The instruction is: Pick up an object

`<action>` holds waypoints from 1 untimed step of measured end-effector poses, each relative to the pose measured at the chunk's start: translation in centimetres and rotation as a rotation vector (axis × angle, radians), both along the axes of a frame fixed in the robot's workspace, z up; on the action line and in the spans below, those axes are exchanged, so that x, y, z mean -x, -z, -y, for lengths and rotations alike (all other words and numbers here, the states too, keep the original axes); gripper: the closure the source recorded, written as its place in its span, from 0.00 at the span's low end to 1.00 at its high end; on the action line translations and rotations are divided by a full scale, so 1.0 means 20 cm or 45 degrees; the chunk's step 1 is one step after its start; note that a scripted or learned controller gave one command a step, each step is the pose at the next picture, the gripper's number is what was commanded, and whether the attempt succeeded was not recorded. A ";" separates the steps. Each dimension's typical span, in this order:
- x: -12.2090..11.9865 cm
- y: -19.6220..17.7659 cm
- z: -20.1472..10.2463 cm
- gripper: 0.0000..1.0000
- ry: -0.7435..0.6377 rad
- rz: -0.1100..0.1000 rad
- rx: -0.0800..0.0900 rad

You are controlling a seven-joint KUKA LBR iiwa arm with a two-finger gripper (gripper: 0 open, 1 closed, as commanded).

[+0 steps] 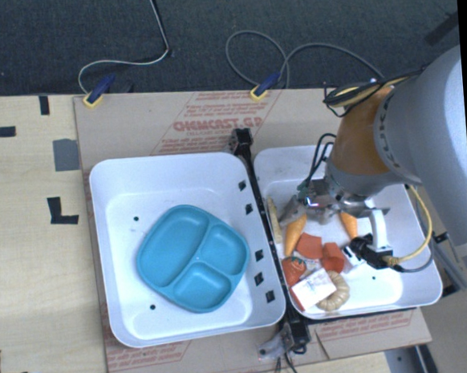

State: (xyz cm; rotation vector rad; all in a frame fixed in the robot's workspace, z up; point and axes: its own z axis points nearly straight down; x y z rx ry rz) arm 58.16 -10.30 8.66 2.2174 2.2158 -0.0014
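The grey arm [422,126] reached in over the right bin [419,292], while the left bin [108,183] bore a blue divided plate [193,257]. The gripper [325,203] hung low above the pile of small toy foods, though its wrist hid the tips, so whether it was open or had hold of anything could not be told. Nothing appeared lifted; the pick seemed not yet done. An orange carrot-like piece [295,233] lay just beside the gripper, the red pieces [323,255] and a white packet [310,288] nearer the bin's front.
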 end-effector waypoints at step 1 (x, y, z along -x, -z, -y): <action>-0.43 0.01 0.00 0.00 0.000 -0.003 0.001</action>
